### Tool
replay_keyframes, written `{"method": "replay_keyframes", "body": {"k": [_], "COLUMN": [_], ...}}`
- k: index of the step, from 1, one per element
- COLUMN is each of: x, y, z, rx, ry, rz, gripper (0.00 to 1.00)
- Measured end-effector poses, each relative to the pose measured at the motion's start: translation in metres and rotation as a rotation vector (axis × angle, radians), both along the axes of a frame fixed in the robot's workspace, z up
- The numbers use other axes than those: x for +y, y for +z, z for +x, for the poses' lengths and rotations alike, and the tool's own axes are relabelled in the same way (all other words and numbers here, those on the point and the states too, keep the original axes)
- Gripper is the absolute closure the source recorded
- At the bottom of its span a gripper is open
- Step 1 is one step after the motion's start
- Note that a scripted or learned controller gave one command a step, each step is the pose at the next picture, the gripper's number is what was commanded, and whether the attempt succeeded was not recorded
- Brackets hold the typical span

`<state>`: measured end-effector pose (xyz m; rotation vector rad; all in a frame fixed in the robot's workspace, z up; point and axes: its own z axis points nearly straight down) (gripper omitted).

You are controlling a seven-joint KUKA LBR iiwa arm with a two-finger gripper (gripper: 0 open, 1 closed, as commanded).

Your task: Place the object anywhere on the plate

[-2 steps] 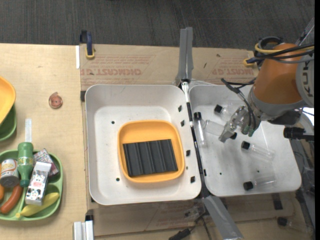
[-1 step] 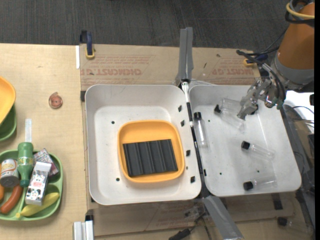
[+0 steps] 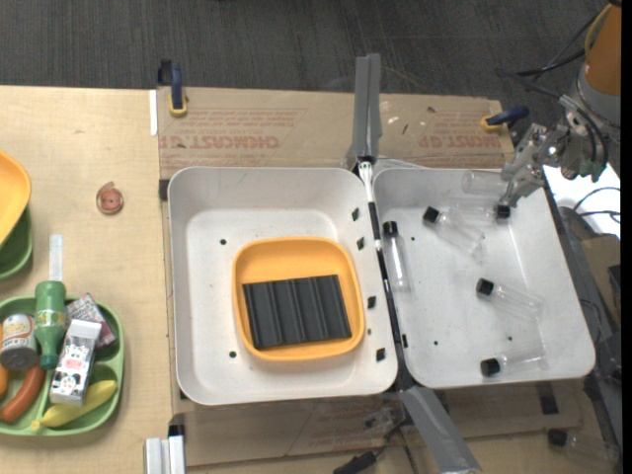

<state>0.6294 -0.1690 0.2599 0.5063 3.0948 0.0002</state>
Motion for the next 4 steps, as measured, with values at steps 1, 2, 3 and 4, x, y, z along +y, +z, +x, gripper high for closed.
{"method": "replay_keyframes", "body": {"k": [1,2,3,4], "x": [0.000,-0.048,-0.053,-0.053], "y": [0.000,0.067,0.041,0.145], "z": [0.000,0.013,0.026,0.031], "rx": [0.000,-0.002,0.001,-0.001], "ry": [0.000,0.238,0.522,0.723], "rz": [0.000,-0.002,-0.001,-0.003], "gripper": [0.00,0.00,0.00,0.00]}}
